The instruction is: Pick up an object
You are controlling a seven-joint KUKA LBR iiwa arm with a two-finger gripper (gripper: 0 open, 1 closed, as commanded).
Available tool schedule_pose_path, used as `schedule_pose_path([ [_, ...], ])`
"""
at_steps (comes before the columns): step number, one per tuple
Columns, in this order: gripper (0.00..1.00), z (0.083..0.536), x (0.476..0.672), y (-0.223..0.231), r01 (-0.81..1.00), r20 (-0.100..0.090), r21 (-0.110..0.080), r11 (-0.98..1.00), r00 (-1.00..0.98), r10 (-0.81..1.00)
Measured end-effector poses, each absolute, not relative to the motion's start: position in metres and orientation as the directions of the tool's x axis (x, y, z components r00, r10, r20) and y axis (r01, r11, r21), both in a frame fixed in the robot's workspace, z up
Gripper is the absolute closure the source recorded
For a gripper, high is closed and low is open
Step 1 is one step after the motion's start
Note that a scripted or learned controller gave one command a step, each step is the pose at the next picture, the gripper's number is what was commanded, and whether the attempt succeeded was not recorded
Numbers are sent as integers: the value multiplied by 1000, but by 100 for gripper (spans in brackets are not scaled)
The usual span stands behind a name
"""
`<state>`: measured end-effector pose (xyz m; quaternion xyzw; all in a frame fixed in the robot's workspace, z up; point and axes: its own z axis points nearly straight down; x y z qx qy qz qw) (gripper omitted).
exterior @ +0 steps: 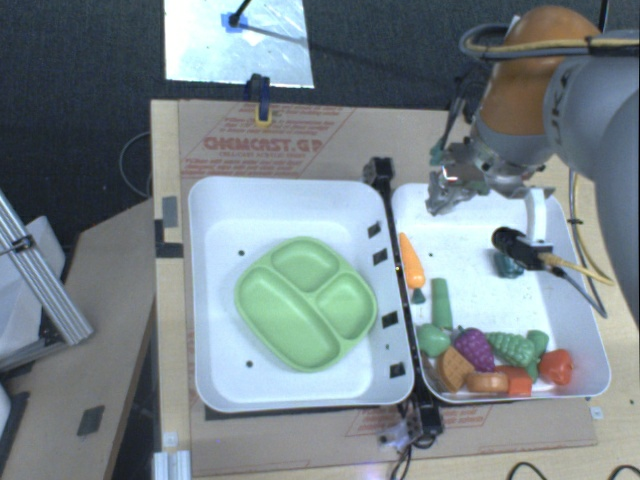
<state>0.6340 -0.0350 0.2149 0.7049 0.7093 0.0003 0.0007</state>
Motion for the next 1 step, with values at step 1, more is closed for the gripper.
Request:
schedule_pose_path([
  [1, 100, 235, 633, -28, 1000, 0, 3, 7, -7, 1000],
])
